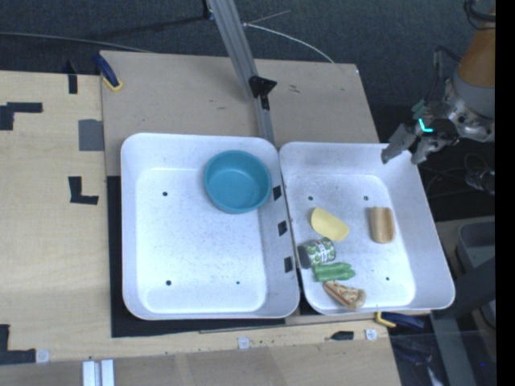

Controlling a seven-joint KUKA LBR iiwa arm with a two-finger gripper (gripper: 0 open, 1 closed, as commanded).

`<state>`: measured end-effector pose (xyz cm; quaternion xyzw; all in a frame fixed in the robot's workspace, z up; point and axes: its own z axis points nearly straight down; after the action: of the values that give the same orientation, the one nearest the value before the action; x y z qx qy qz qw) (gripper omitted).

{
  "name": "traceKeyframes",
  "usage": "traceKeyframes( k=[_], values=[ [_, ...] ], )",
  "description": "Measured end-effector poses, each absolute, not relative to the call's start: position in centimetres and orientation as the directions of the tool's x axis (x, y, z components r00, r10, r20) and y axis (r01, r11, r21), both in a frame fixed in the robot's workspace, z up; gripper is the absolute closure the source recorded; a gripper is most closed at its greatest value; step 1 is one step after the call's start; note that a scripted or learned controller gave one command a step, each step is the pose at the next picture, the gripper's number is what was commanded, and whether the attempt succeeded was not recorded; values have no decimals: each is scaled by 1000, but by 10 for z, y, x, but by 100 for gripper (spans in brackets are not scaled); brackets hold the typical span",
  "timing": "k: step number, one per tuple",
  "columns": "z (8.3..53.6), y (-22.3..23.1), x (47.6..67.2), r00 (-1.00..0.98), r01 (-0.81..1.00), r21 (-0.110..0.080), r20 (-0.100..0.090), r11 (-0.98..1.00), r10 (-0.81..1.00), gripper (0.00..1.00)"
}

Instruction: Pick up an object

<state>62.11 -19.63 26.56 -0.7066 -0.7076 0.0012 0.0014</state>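
Observation:
My gripper point(406, 149) hangs over the far right corner of the right bin point(418, 215), its two dark fingers apart with nothing between them. Below it in that bin lie a tan bread-like roll point(381, 223), a yellow piece point(329, 224), a small green and white can point(319, 252), a green pod point(333, 272) and a brown pizza-like slice point(345, 294). A blue bowl point(236, 182) stands at the far side of the left bin point(153, 240).
A grey metal post point(238, 47) slants down to the seam between the bins. The wooden bench point(48, 175) stretches to the left with black tape marks. A yellow-handled tool point(109, 72) lies at the far left of the board.

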Motion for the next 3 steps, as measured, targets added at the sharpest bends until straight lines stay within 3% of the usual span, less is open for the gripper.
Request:
traceKeyframes(
  k=[1,3],
  values=[
    [267,-196,622,-2,1000,-1,0,2,1000,0],
    [161,-182,612,-2,1000,-8,1,2,1000,0]
  ],
)
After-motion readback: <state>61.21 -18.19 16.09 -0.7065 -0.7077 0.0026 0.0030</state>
